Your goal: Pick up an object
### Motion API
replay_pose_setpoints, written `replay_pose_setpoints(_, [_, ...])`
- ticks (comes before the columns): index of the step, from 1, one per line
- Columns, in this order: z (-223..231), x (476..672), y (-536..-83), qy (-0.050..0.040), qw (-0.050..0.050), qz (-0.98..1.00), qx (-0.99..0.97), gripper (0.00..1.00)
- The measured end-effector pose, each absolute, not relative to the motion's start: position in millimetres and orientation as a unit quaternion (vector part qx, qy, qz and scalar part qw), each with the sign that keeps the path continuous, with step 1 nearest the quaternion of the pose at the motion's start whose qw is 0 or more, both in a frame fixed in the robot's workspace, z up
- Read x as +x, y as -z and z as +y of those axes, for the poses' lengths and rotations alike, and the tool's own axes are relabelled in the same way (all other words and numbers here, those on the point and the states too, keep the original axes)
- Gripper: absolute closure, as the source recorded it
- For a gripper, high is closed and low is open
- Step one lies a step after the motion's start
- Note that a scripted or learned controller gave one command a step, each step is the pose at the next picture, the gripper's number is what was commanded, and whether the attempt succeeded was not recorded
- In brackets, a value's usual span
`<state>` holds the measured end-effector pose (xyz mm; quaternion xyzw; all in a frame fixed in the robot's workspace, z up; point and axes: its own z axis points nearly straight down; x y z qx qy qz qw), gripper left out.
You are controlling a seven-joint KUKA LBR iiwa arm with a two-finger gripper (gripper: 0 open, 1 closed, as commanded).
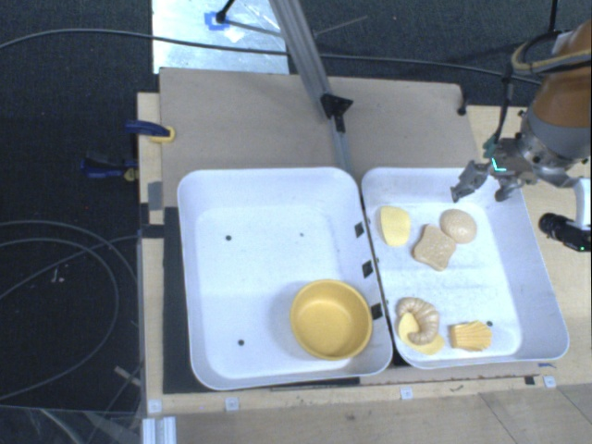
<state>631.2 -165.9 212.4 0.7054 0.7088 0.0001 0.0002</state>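
Yellow bowl [331, 318] sits low in the left bin [208, 248], well left of the fingers [486, 182], which hang spread and empty over the right bin's [546, 322] far edge; the arm [564, 100] is cut off. Round bun [457, 225] lies just below them.

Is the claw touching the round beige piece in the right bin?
Apart. In the camera view, bare white bin floor separates the claw from the round beige piece.
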Motion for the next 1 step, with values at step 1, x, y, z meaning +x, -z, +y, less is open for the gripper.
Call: replay_pose_setpoints(1, [-165.9, 631.7, -213.1, -0.0006, 0.001, 0.709, 0.705, 0.00])
